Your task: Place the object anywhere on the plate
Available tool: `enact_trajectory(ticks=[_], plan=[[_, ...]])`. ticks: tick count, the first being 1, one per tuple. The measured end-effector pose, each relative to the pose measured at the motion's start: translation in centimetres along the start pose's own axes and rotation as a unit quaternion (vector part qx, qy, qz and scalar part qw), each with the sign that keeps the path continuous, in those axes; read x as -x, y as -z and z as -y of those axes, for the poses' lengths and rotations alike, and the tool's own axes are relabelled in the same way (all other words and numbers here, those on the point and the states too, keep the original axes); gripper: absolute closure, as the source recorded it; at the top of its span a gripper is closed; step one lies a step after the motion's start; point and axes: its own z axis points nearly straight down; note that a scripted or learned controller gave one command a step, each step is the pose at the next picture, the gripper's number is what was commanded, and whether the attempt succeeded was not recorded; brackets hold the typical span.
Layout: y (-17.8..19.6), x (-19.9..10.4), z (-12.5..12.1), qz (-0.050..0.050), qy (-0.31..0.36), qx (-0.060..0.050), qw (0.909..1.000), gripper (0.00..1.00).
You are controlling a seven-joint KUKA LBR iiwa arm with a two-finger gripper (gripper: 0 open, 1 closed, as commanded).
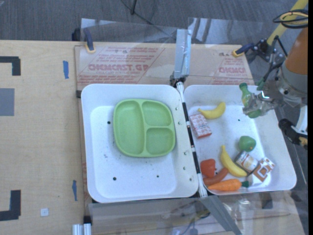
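The wooden desk (39, 131) carries two shallow white bins side by side. The left bin (98, 180) holds a light green plate (144, 128) with three compartments, and nothing lies on the plate. The right bin (281, 175) holds several toy foods: a banana (213, 111) near its far edge, a small red and white carton (200, 125) just beside it, a green round fruit (247, 143), a second banana (230, 163), a small can (245, 160), a red pepper (208, 167), a carrot (226, 185) and a little orange and white box (264, 169). The end effector (253, 104) is over the far right side of the right bin, and a green bottle (246, 97) sits between its fingers, lifted above the bin floor.
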Motion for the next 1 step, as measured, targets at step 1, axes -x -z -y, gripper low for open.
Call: enact_trajectory(ticks=[1], plan=[[-1.11,-7.14,4.51,-0.001,-0.027,-0.001,0.9996,1.0]])
